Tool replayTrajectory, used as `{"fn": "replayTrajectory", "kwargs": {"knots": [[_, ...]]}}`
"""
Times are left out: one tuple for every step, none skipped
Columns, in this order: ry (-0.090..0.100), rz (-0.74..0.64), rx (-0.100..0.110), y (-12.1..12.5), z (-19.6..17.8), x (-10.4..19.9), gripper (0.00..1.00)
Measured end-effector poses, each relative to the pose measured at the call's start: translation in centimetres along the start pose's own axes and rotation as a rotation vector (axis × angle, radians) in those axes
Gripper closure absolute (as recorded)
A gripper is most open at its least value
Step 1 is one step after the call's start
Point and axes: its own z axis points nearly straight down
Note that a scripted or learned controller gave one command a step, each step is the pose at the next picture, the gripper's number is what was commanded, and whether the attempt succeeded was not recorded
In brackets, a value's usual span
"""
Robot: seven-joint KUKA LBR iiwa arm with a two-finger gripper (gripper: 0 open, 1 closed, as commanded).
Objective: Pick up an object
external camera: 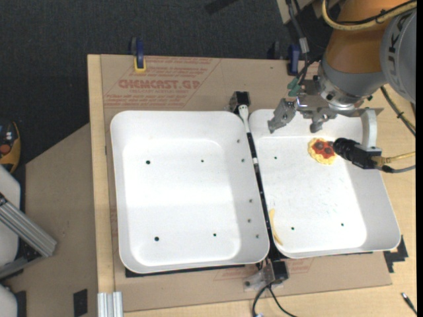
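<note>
A small yellow object with red patches (322, 150) lies in the right bin (330, 203), near its far right part. A pale yellow object (272, 226) rests against the same bin's left wall near the front. My gripper (299, 120) hangs over the far edge of the right bin, up and to the left of the yellow-and-red object. Its fingers (279, 117) are spread open with nothing between them.
The left bin (178, 190) sits beside the right one on a brown board (165, 78). Blue clamps (138, 50) hold the board's far edge. The grey arm with its orange band (363, 12) comes in from the upper right.
</note>
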Motion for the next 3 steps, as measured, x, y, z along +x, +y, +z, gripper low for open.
{"fn": "replayTrajectory", "kwargs": {"knots": [[-0.003, 0.003, -0.021, -1.3, -12.4, 0.0, 0.00], [-0.001, -0.001, 0.002, -4.6, -8.5, 6.8, 0.00], [-0.001, -0.003, 0.005, -9.0, -4.0, 13.4, 0.00]]}}
